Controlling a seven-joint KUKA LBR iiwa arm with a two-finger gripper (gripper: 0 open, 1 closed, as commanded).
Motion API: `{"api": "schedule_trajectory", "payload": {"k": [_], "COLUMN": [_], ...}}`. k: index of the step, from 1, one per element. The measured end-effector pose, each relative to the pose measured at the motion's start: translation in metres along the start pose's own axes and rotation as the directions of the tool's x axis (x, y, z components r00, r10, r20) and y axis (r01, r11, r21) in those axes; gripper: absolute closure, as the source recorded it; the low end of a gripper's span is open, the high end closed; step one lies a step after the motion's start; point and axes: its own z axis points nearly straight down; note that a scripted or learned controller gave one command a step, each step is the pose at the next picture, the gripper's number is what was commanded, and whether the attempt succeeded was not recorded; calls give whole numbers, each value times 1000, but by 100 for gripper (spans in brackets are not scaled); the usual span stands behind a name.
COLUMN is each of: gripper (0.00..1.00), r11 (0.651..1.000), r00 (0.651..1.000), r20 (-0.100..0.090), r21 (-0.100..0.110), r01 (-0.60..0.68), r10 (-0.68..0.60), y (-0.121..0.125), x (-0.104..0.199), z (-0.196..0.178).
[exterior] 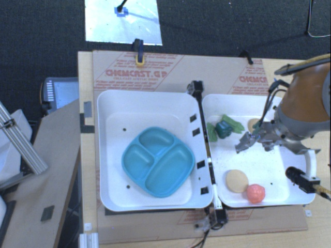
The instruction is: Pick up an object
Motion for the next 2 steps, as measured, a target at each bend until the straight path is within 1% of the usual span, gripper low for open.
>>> {"api": "schedule_trajectory", "payload": {"k": [1,2], "gripper": [0,0], "r11": [1000,1000], "r00": [1000,1000], "r20": [1,0], "r21": [-8,-3], "r01": [1,0], "r10": [-1,0], "y": [2,8], "x": [0,-3], "z": [-3,57]}}
